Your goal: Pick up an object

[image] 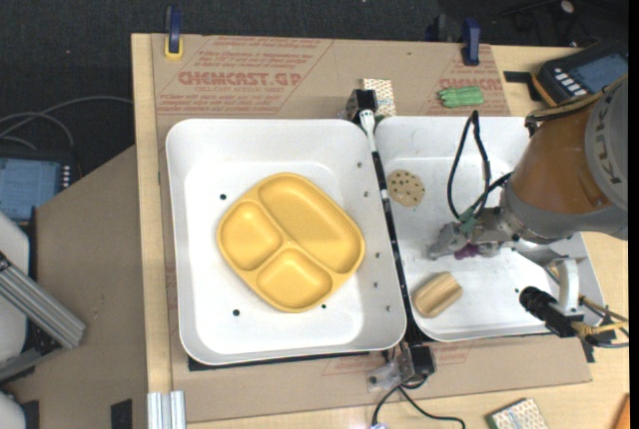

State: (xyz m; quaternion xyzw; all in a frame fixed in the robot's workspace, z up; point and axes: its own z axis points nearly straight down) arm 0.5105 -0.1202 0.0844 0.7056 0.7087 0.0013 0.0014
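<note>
The tabletop [150,217] carried 2 shallow white bins side by side. In the left bin [190,158] lay a yellow tray [290,239] with 3 compartments, sitting near the bin's middle and untouched. A black strip of hardware ran along the seam where the 2 bins met.

The right bin [429,143] held the likely targets: a round speckled cookie [405,187] at about 10 o'clock within that bin, and a tan bread-like piece [437,294] at about 7 o'clock, close to the near rim. They were well apart from each other. A small green object [460,98] rested on the tabletop beyond the right bin, at 12 o'clock from it.

The hand [465,240] hung low over the middle of the right bin, between the 2 items and touching neither. Whether it was open or closed could not be told, since the view blurred that part; nothing was visibly gripped.

The step in hand looked like lining up over 1 item. The tan piece was probably the easier choice: it was thicker than the flat cookie and offered sides to pinch. A good approach would centre over it at 7 o'clock from the hand, align across its shorter width, and descend straight, keeping clear of the near rim.
</note>
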